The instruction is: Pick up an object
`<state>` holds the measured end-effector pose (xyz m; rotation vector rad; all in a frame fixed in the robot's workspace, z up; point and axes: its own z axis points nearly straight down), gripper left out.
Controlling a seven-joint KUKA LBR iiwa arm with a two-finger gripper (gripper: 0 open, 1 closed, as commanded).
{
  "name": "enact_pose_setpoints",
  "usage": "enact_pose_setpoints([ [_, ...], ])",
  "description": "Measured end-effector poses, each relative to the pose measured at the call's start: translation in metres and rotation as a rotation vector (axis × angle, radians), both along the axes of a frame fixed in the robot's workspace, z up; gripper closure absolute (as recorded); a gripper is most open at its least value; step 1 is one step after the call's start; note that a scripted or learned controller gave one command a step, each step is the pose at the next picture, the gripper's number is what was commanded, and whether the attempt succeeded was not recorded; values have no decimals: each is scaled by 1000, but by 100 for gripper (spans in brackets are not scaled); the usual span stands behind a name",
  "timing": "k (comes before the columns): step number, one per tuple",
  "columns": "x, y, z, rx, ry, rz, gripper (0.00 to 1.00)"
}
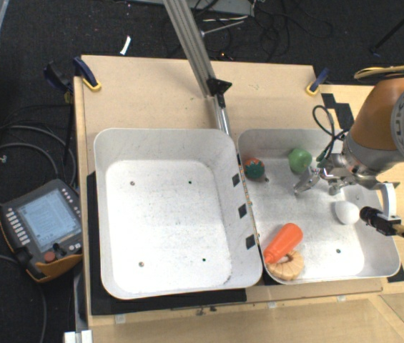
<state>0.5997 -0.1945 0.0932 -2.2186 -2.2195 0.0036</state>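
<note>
The right bin [345, 263] holds several small things. A green ball [299, 158] lies near its back, and a red and green ball [254, 168] sits by the left wall. A white egg-like piece [345, 211] rests towards the right. An orange carrot-shaped toy [283, 241] leans on a tan ring [288, 266] at the front left. My gripper [317, 183] hangs low over the bin's middle, just right of and in front of the green ball and left of and behind the white piece. Nothing is seen held in it.
The left bin [116, 145] stands beside the right one, and their walls meet in the middle. A slanted metal pole [191, 41] comes down to the back of the bins. A teach pendant [43, 224] lies on the floor at left.
</note>
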Motion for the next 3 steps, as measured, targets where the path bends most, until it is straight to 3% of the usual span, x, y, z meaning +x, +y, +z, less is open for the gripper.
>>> enact_pose_setpoints([
  [1, 2, 0, 14, -2, -6, 0, 100],
  [3, -6, 4, 119, -4, -12, 3, 100],
])
